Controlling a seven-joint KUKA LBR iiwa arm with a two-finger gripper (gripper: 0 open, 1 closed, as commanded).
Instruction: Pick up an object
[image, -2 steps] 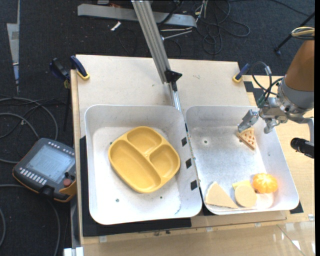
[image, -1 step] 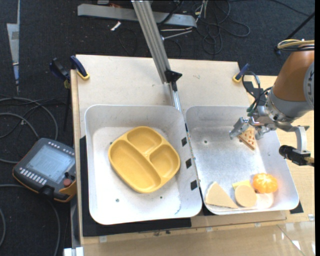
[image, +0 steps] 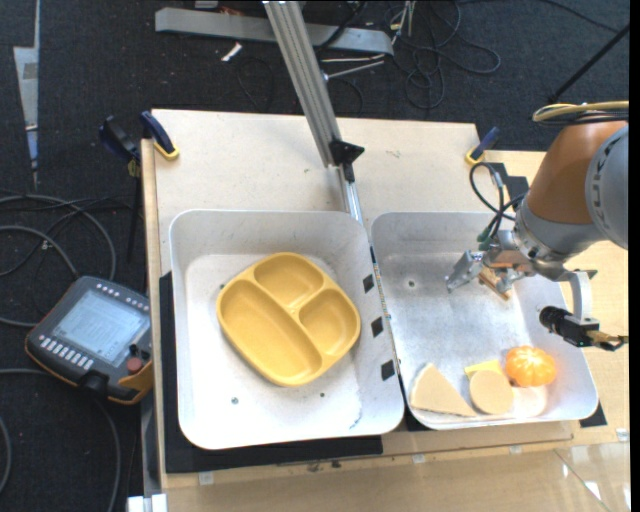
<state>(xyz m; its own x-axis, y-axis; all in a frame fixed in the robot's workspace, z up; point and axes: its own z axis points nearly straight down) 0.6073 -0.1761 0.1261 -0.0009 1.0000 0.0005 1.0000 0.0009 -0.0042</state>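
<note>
- So my claw (image: 482, 272) is hanging over the upper middle of the right bin (image: 420, 240), fingers looking spread, with nothing between them as far as I can make out. No grab yet.
- The stuff worth picking is all bunched in that bin's near corner: an orange (image: 529, 366), a round pale slice (image: 490, 392) touching it, and a tan wedge (image: 438, 392) just beside that. Could be bread or cheese toys, honestly can't tell.
- My claw sits well apart from that pile, over bare bin floor.
- The left bin (image: 200, 300) has a yellow divided plate (image: 288, 318) lying in the middle. Also an option, but it looks awkward to pinch.
- Progress, I'd say: basically step zero. Still need to get over something, go down, close and lift.
- My bet is the orange, but it'll probably roll.
</note>
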